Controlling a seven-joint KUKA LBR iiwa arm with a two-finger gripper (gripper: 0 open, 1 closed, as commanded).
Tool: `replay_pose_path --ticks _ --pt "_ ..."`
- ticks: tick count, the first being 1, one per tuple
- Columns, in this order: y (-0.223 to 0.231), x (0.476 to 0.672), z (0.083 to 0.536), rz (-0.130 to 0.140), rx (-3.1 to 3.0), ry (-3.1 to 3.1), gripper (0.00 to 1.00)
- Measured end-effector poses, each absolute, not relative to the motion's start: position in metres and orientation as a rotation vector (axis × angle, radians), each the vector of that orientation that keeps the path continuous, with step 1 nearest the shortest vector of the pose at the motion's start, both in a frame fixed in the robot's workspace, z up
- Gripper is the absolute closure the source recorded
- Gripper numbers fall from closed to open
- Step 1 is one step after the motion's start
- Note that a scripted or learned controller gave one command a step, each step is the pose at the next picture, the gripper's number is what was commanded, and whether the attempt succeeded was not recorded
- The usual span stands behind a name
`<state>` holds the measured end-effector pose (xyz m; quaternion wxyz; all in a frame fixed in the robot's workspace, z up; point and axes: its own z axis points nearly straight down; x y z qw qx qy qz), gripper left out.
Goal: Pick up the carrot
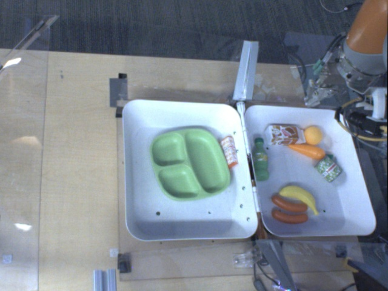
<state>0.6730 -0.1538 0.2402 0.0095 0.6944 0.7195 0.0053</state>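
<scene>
So the arm [364,35] is mostly cut off at the top right corner, just the orange band and a grey wrist with cables around it, and I honestly can't tell what state the hand is in since it's lost in that clutter. The carrot [307,151] is in the right bin [357,214], a smooth orange taper lying on its side, thick end just under a round yellow lemon [313,135] and thin tip touching a brown and white carton [284,134]. Near it there's a small green can [328,168], a glossy green bottle [260,160] along the left wall, and a curved yellow banana [299,196] over two reddish sausages [290,210]. The left bin [139,214] holds a matte green divided plate [190,162] with three compartments, plus a small packet [229,151] whose label is too blurry to read.
</scene>
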Motion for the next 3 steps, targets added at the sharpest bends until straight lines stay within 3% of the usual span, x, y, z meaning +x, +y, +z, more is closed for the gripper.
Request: replay_pose_path --ticks 1,3 --pt "-0.156 0.644 0.193 0.000 2.909 1.187 1.00" --pt "-0.152 0.648 0.213 0.004 2.895 1.211 1.00"
